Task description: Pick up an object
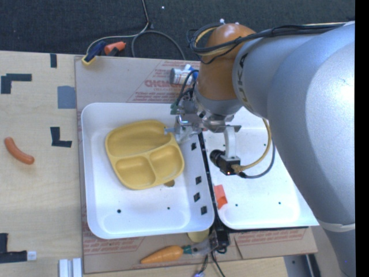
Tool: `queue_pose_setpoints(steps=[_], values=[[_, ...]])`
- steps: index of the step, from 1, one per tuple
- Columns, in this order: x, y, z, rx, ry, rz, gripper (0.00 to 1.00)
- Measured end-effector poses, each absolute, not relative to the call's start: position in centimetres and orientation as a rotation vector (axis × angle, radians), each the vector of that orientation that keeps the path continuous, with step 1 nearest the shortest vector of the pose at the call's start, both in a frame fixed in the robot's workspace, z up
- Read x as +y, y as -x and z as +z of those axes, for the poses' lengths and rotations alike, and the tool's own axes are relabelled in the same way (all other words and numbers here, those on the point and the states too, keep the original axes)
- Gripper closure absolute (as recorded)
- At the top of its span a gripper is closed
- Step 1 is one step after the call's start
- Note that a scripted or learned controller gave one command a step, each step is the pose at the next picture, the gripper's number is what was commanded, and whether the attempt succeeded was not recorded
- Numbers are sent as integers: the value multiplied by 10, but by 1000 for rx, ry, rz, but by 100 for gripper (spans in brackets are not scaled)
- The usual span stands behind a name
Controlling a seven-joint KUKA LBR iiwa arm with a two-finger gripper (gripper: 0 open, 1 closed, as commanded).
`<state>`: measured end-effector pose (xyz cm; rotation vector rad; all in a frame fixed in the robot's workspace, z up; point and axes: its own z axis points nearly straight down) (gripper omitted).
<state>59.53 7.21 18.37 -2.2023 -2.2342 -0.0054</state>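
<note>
We see the gripper (183,126) lowered at the right far edge of the yellow divided plate (144,153), which lies in the left bin (95,172), likely so a finger can catch its thin rim. Whether it grips, we cannot tell. The plate looks like smooth moulded plastic, rounded, with three shallow compartments; the bin is glossy white, shallow-walled.

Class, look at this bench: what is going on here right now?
A grey robot arm reaches in from the right, its gripper low at the divide between two white bins. It sits at the right edge of a yellow divided plate lying in the left bin. Nothing is visibly lifted. A toy carrot and a sausage lie outside the bins.
</note>
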Motion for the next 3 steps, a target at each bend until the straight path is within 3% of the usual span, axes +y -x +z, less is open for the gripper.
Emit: queue_pose_setpoints(steps=[1, 2, 3], values=[[63, -595, 184, -2223, 2218, 2, 0], [7, -514, 184, -2212, 2226, 11, 0], [-86, -576, 184, -2219, 2231, 2, 0]])
